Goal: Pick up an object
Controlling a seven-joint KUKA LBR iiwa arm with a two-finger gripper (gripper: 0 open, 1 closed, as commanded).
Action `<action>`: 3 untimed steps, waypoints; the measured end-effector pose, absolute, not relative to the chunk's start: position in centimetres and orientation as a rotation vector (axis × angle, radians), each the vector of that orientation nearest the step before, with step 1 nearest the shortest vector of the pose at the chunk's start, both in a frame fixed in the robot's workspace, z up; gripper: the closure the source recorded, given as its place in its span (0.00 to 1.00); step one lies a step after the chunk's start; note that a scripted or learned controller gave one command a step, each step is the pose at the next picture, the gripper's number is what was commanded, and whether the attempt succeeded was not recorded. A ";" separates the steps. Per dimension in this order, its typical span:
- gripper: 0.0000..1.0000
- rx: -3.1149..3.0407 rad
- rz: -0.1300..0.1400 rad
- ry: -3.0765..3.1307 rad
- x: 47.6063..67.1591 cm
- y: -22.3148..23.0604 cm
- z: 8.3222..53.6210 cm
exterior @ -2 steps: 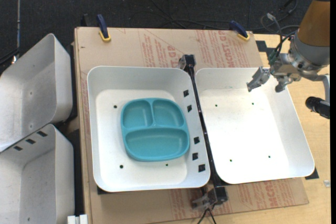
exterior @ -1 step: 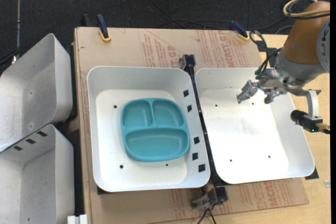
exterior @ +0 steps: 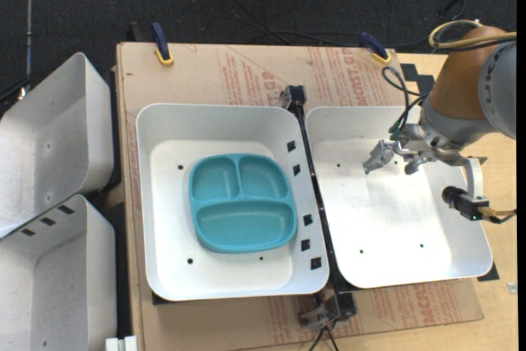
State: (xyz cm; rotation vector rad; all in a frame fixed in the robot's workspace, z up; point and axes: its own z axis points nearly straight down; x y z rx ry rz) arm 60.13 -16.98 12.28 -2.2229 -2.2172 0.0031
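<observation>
Lying alone: one teal plate (exterior: pixel 242 203), left bin (exterior: pixel 156 201); end effector (exterior: pixel 393 159) seemingly spread.

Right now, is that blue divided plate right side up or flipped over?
Right side up. The blue divided plate lies flat in the left bin, and its three hollow compartments and raised rim face the camera.

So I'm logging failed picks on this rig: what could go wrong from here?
1. The claw hangs over the right bin, while the teal divided plate lies in the left bin; a descent here would likely grab nothing.
2. The plate lies flat and wide, so two fingers may slip off its rim.
</observation>
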 end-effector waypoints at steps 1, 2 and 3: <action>1.00 -2.226 -0.001 -2.221 60.2 -16.9 13.6; 1.00 -2.228 -0.003 -2.221 59.9 -17.5 18.0; 1.00 -2.224 -0.005 -2.229 60.1 -17.5 23.4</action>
